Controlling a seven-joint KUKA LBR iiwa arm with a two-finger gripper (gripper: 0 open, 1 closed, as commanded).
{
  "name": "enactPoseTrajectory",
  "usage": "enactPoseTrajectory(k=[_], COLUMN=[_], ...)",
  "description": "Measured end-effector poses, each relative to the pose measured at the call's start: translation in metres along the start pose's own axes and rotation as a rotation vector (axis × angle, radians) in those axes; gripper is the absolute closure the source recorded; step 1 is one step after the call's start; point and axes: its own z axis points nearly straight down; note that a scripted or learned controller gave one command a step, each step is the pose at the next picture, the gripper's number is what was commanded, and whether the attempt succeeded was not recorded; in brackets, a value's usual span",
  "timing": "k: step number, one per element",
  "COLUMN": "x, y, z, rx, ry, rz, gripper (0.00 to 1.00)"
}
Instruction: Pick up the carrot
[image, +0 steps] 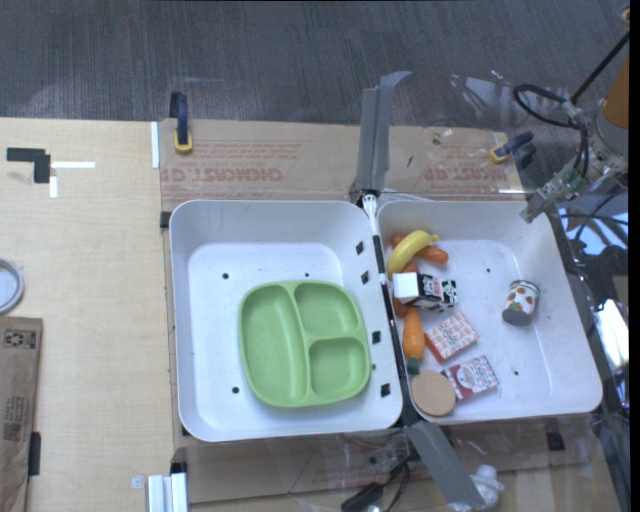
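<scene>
You saw the carrot (412, 333) lying just below the milk carton (424, 289); the gripper (548, 196) hung well above-right, its state unclear.

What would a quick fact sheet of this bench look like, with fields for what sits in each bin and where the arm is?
left bin: a green divided plate
right bin: a banana, a carrot along the left wall, a small milk carton, two red snack packets, a round tan disc, a small can
carrot state: lying flat, partly under the carton, not held
arm: at the upper right, over the bin's far right corner, away from the carrot
</scene>
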Motion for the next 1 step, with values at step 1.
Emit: enactPoseTrajectory(k=[1], x=[0.033], y=[-0.0517], z=[-0.0189], rx=[0.0], ry=[0.004], rz=[-0.408], gripper=[1.0])
